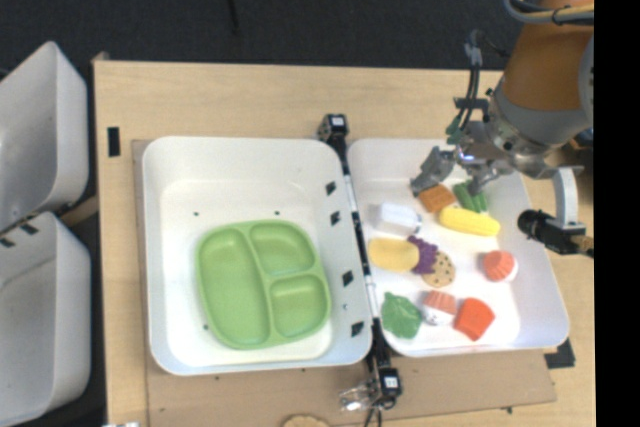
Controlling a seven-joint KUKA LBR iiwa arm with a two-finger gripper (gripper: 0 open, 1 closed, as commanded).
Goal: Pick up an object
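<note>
A grey arm with an orange band reaches in from the upper right of the frame, its gripper [455,173] lowered over the right bin [545,310], fingers spread apart and holding nothing, just above an orange toy [436,198] and a yellow one [470,221]. A green divided tray [262,283] lies in the left bin [165,215] on the pale wooden bench [230,100]
</note>
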